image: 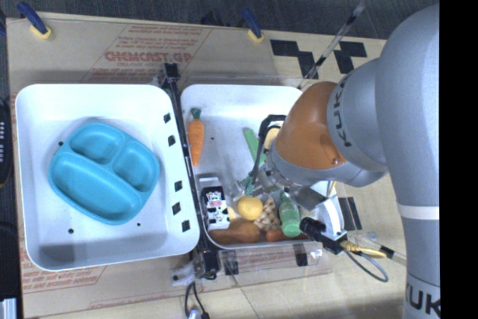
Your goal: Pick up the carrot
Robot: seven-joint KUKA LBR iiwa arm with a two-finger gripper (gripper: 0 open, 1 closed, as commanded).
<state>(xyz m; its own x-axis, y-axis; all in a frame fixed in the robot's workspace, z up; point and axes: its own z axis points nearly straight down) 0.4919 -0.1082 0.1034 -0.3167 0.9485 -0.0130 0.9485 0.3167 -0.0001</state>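
Still untouched, the small orange carrot with its green top [196, 140] lies along the right bin's left wall.
Well apart, the grey arm's orange-banded wrist [314, 138] hangs over the pile of toy food [254, 217] at the bin's [231, 95] near end; its gripper is hidden, so I cannot tell its state. It looks like the approach step; next calls for crossing left above the carrot.

Bins [89, 97] white smooth plastic, slight sheen. Divided tray [104, 171] blue plastic, matt-smooth. Carrot [196, 142] orange, smooth plastic look, green top. Arm [396, 108] grey, satin painted shell; orange band [314, 134] glossy. Counter [142, 48] brown paper-faced sheet, matt, red print. Blue clips [33, 20] plastic.
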